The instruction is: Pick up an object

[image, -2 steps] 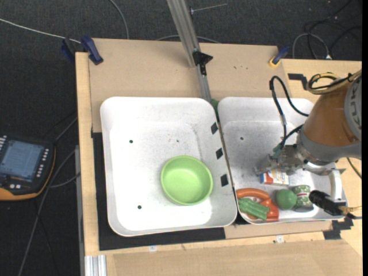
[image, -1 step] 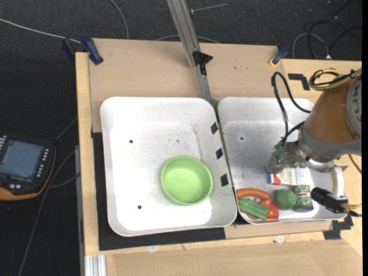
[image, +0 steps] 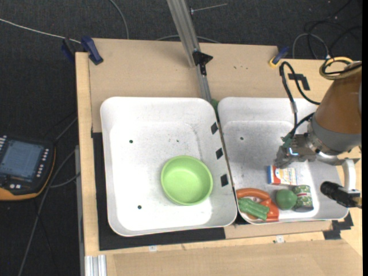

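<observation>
My gripper point(image: 284, 156) hangs low in the right bin point(image: 253, 119), just above and left of a small red, white and blue carton point(image: 283, 175). Whether anything is between its fingers I cannot make out. Along the bin's near wall lie an orange and green toy point(image: 255, 203), a green ball point(image: 284, 198) and a green can point(image: 302, 196). A light green bowl point(image: 186, 180) sits in the left bin point(image: 144, 125), near its front right corner.
A metal pole point(image: 187, 27) slants down from the top to the seam between the bins. Black cables point(image: 292, 85) loop beside the arm. A teach pendant point(image: 23, 165) lies off the bench at the left.
</observation>
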Controlling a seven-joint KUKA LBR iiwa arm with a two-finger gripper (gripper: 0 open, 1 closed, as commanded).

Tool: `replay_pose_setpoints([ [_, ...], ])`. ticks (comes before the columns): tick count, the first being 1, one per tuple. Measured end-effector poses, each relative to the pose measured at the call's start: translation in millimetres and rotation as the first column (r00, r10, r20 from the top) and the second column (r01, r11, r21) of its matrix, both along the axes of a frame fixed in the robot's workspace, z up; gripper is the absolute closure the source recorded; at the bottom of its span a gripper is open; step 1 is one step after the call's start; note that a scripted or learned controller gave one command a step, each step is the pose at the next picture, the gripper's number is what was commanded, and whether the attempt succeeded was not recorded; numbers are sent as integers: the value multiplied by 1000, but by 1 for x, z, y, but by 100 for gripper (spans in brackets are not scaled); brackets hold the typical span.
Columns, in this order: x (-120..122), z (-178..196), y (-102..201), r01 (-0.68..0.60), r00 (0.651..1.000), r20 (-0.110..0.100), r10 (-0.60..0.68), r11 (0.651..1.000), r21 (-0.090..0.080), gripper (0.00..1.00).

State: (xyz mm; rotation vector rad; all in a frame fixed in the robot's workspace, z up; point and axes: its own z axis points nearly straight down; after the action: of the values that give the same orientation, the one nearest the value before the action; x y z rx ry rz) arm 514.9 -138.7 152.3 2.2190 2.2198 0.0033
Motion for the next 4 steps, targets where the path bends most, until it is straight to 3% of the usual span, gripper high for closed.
replay_pose_setpoints([
  [2, -11, 104, 11, -1, 1000, 2, 1, 1000, 0, 100],
  [3, -7, 104, 60, -4, 1000, -3, 4, 1000, 2, 100],
  [4, 13, 106, 114, -4, 1000, -2, 4, 1000, 1, 100],
])
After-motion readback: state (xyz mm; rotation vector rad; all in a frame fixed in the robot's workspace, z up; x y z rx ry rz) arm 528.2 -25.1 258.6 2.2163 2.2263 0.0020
